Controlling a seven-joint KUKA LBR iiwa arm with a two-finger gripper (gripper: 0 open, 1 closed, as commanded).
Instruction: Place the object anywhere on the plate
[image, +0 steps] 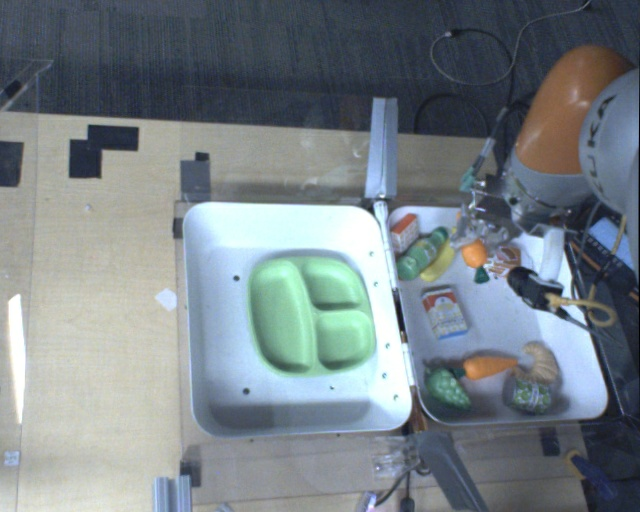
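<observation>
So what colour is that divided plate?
Light green, plain; the plate shows clearly in the camera view.

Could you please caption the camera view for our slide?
KUKA arm's gripper over the right bin of toy food; green plate waits in the left bin.

The gripper (487, 222) is largely masked by the arm's wrist (finger state unreadable); the arm (585, 120) is cropped at right.

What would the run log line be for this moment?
arm: over right bin | gripper: above small orange item, grasp unclear | green plate: in left bin, nothing on it | placement: not yet done
</observation>
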